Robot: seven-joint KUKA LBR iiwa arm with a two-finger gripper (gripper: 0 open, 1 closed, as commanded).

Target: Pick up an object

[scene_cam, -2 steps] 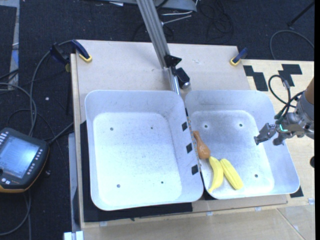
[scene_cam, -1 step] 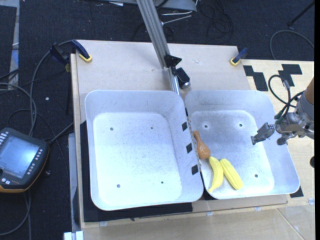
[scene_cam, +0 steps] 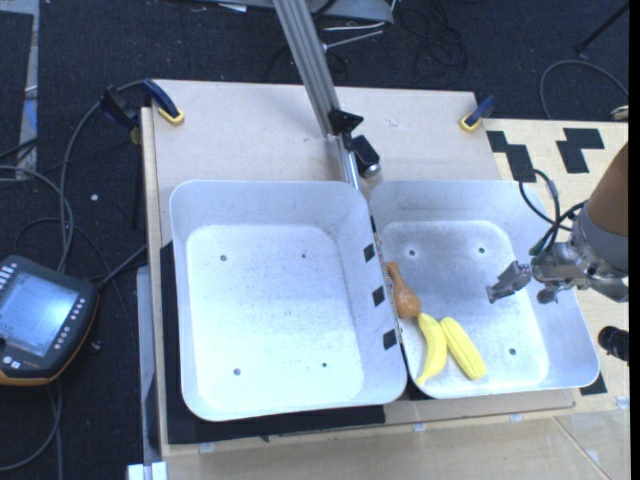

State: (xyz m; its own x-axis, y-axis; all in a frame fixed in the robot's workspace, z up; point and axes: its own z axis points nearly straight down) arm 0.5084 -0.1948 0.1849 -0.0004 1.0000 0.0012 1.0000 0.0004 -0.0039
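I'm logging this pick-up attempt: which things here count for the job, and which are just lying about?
For the job: gripper; banana, corn cob and brown wooden piece, all in the right bin.

Lying about: left bin, teach pendant, yellow clamps.

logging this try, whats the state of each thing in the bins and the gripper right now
banana: lying flat in the right bin, near its left wall
corn cob: lying flat beside the banana, touching or nearly so
wooden spoon: lying against the right bin's left wall
gripper: over the right bin, nothing seen between its fingers
left bin: on the bench, flat
right bin: on the bench, flat
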